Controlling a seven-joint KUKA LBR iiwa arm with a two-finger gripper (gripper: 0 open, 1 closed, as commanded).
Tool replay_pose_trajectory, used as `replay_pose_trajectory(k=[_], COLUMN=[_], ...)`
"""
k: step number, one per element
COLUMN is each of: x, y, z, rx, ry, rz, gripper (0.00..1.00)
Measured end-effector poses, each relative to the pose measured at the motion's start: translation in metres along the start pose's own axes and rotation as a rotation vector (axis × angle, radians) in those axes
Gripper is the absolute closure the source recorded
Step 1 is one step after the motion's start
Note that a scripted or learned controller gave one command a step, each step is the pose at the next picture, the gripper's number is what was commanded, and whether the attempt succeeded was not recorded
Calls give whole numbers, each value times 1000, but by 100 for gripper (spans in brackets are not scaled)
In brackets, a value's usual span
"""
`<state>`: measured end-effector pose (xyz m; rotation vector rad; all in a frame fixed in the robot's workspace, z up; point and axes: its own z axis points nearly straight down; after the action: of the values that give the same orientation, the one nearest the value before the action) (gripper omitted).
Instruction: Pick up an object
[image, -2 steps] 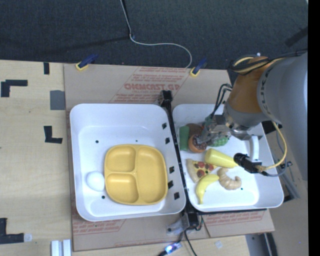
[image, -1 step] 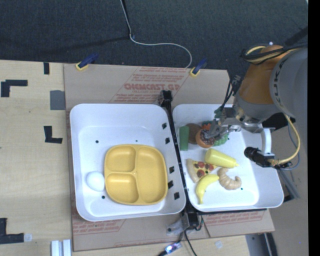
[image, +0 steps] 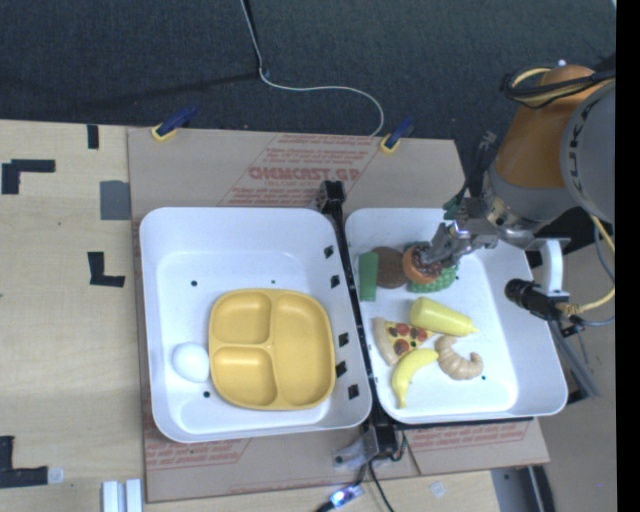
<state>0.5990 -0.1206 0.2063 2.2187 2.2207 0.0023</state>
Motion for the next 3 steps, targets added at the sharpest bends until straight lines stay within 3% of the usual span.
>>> replay_pose_trajectory(k=[1, 2, 3], x=[0, 45, 57], y=[0, -17, -12], z=[-19, -9, -27], rx=[2, 6, 3], ry=[1, 1, 1], rz=[0, -3, -2], gripper=[100, 100, 100])
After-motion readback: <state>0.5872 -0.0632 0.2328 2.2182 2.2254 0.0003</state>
